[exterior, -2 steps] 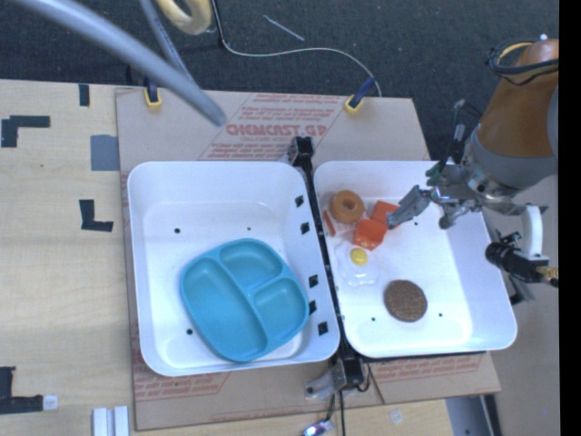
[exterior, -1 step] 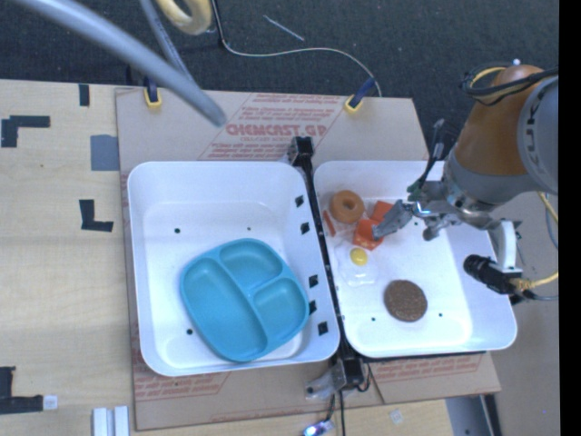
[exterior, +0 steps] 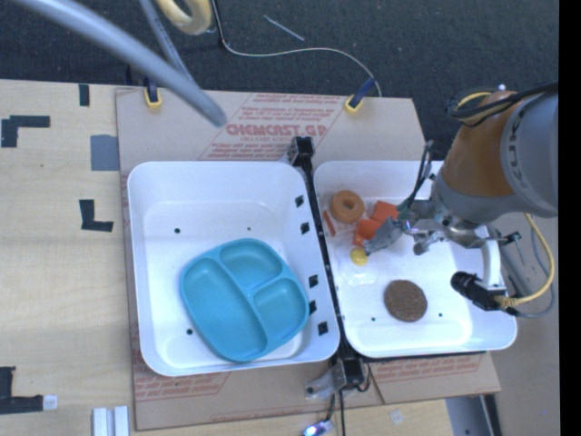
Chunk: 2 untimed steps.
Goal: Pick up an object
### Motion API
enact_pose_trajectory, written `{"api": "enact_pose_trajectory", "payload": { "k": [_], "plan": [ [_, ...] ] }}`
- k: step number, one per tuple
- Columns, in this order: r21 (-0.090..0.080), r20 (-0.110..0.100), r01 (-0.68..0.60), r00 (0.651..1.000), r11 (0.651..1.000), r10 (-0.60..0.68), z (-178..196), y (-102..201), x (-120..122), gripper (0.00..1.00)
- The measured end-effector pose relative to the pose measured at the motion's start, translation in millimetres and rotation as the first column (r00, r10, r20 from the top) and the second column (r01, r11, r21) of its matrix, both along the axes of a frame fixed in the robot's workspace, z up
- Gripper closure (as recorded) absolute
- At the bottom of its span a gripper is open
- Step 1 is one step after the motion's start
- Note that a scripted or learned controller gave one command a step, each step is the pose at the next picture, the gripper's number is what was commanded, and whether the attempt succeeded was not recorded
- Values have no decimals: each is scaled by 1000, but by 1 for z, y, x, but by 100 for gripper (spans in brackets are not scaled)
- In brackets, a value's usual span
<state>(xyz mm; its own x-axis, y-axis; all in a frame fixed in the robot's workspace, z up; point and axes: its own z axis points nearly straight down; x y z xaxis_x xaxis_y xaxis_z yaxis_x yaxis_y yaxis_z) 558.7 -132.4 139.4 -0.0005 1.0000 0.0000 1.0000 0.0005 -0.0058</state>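
The arm (exterior: 495,166) reaches in from 3 o'clock, over the right bin (exterior: 472,339). Its gripper (exterior: 388,232) is low in that bin, right by an orange block (exterior: 374,221). I cannot tell if it is grasping anything. A donut (exterior: 346,206) sits at 10 o'clock of the gripper, a small yellow ball (exterior: 359,256) at 7 o'clock, a brown cookie (exterior: 405,300) at 5 o'clock. A blue plate (exterior: 243,298) lies in the left bin (exterior: 159,198)

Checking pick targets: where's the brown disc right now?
The brown disc lies flat in the right bin, toward its front, below the small yellow piece and the orange ring, apart from both.
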Motion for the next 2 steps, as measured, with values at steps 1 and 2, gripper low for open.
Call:
{"api": "enact_pose_trajectory", "payload": {
  "k": [1,2],
  "plan": [
    [1,2,-1,1000,1000,1,-53,1,-1,0],
    [3,5,-3,1000,1000,3,-40,3,1,100]
  ]
}}
